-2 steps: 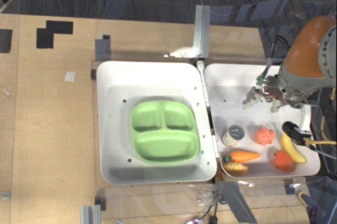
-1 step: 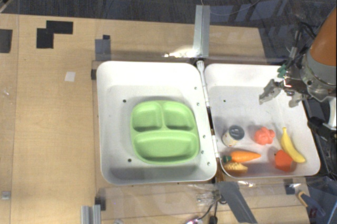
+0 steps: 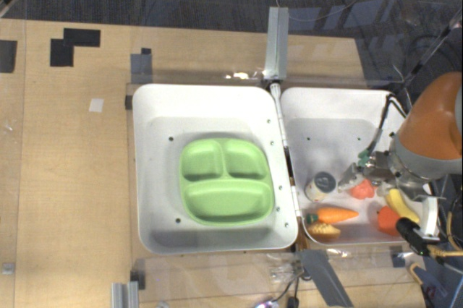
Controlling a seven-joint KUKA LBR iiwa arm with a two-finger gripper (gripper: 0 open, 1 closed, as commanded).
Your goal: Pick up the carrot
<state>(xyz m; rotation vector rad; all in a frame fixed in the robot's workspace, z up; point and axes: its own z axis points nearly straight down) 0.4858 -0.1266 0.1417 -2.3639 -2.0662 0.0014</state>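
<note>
The carrot (image 3: 337,215), orange with a green stem end pointing left, lies on its side near the front edge of the right bin (image 3: 333,118). My gripper (image 3: 364,170) hangs over the right part of that bin, just above a salmon-red item (image 3: 362,190). It sits up and to the right of the carrot and is apart from it. Nothing is seen held in the gripper. The arm's orange band (image 3: 438,127) hides the bin's right wall.
Around the carrot lie a small corn cob (image 3: 323,230), a small round jar (image 3: 319,185), a yellow banana (image 3: 400,201) and an orange-red fruit (image 3: 388,220). The left bin (image 3: 155,155) holds a green divided plate (image 3: 226,180). A metal post (image 3: 277,39) stands behind the bins.
</note>
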